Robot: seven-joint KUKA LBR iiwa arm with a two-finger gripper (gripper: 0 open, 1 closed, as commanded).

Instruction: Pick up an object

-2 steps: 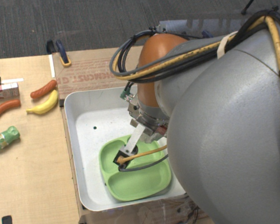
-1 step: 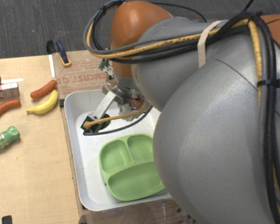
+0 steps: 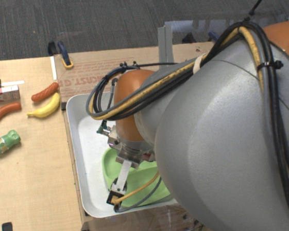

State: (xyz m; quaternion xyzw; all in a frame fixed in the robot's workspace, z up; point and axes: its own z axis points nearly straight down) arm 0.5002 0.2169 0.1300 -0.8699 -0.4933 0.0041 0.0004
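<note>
Grey arm with orange wrist band (image 3: 133, 108) hangs low over the shallow white plastic bin (image 3: 78, 146) and covers most of it. Jaws hidden beneath the wrist; cannot tell if released or clenched.

Pale green flat plastic piece (image 3: 139, 183) lies in the bin's near half, directly under the wrist.

On the wooden counter (image 3: 35, 202), left of the bin: yellow banana (image 3: 46, 108), two red-orange sausages (image 3: 45, 91), green bottle (image 3: 2, 144) on its side.
</note>
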